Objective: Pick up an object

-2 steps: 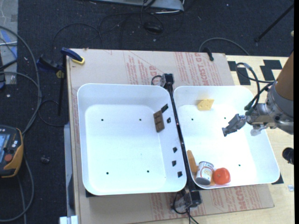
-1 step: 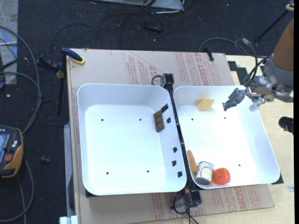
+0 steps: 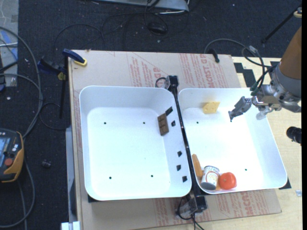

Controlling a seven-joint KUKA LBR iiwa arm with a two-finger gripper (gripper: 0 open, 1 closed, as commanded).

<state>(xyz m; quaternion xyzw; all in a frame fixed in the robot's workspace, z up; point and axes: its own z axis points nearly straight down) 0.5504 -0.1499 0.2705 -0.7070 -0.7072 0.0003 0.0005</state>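
A big brown bench top (image 3: 120,66) is seen from above, with red letters printed on it. 2 shallow white bins are set on it side by side. The left bin (image 3: 96,109) is the wider one in the picture. The right bin (image 3: 259,143) is just beside it, and their edges meet at a dark strip down the middle.

The grey arm (image 3: 288,83) is seen at the right side, with its orange band up near the edge of the picture. Its gripper (image 3: 237,111) is held over the top part of the right bin, near the far wall. The dark fingers are pointed to the left and down. Nothing is seen between them. How wide the fingers are set cannot be told from here.

A small brown block (image 3: 163,124) is seen in the left bin, close to its right wall.

A yellow piece (image 3: 211,108) is seen in the right bin, near the gripper but apart from it. In the near left corner of the right bin, 3 things are packed close together: a small can (image 3: 209,176), a red ball (image 3: 227,180) just beside it, and a thin orange stick (image 3: 196,165) by the wall.
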